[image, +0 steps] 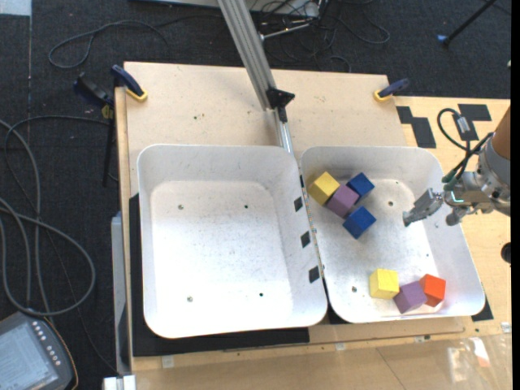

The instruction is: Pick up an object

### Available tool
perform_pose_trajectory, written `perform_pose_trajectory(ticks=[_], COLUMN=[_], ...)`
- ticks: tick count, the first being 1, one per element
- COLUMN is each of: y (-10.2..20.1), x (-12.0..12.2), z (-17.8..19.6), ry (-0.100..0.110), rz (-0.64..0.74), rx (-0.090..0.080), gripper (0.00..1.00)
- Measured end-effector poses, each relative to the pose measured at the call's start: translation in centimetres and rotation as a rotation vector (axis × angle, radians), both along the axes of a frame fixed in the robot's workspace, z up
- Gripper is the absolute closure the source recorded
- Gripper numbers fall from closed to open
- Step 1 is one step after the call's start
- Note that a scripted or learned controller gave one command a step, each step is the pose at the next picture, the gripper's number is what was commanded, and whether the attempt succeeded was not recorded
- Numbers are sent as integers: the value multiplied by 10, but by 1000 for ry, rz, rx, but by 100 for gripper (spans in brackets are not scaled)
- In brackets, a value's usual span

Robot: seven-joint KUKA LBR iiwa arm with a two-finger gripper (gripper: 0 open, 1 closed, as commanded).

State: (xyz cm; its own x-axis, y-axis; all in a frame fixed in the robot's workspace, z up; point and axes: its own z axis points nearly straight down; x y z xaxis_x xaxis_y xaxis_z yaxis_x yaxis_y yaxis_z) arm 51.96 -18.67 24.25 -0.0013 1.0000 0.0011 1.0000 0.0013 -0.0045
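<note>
Camera view: the pincer (pixel 422 208), its state impossible to tell, is seen at three o'clock over the right bin (pixel 455 242), no block yet lifted.

White bins (pixel 219 169), speckled. Right bin: yellow block (pixel 323 188), purple block (pixel 344 201), two blue blocks (pixel 360 185) (pixel 359 222) upper middle; yellow (pixel 384 283), purple (pixel 410 296), orange (pixel 434 288) lower right. Tan bench (pixel 203 104), black floor (pixel 57 177).
</note>
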Motion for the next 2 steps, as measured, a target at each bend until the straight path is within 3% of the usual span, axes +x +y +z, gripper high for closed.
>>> perform_pose_trajectory(ticks=[1, 2], y=[0, 3], x=[1, 5], z=[2, -60], ry=[-4, 2], rz=[-1, -1], rx=[-1, 0], gripper=[0, 0])
